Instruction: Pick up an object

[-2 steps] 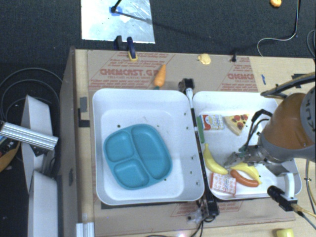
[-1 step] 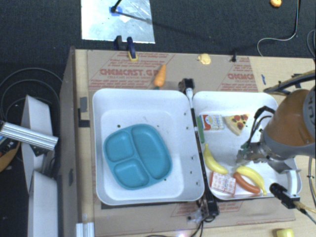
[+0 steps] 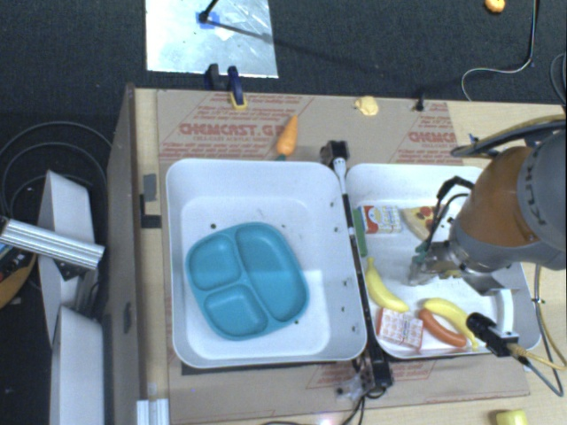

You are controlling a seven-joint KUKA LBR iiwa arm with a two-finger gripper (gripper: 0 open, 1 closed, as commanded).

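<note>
Near edge of bench: a small yellow-green thing (image 3: 510, 417) is lying outside the bins, cut off by the frame.

Right bin (image 3: 399, 173), near corner: a red-and-white packet (image 3: 400, 328) is lying flat, with a red sausage (image 3: 440, 328) just beside it on the right. A curved banana (image 3: 447, 311) is touching the sausage's far side. A second banana (image 3: 383, 289) is lying a little farther in, near the bin's left wall.

The gripper (image 3: 423, 268) is hanging low in the middle of this bin, near the second banana but apart from it, over bare white floor. Nothing is showing in its grasp. Whether the claw is released or clenched, cannot tell from here. The arm (image 3: 514, 211) is reaching in from the right, with its orange band showing.

Beyond the gripper: a white packet with a red and green label (image 3: 381, 218) and a wedge-shaped piece (image 3: 418, 220) are lying by the far wall.

Left bin (image 3: 177, 264): a blue divided plate (image 3: 246, 278) is sitting flat in the middle.

Farther, on the cardboard: an orange carrot (image 3: 286, 135) and a pale yellow lump (image 3: 367, 106). On the dark floor: a foil sheet (image 3: 211, 25) and a small orange ball (image 3: 494, 3).
</note>
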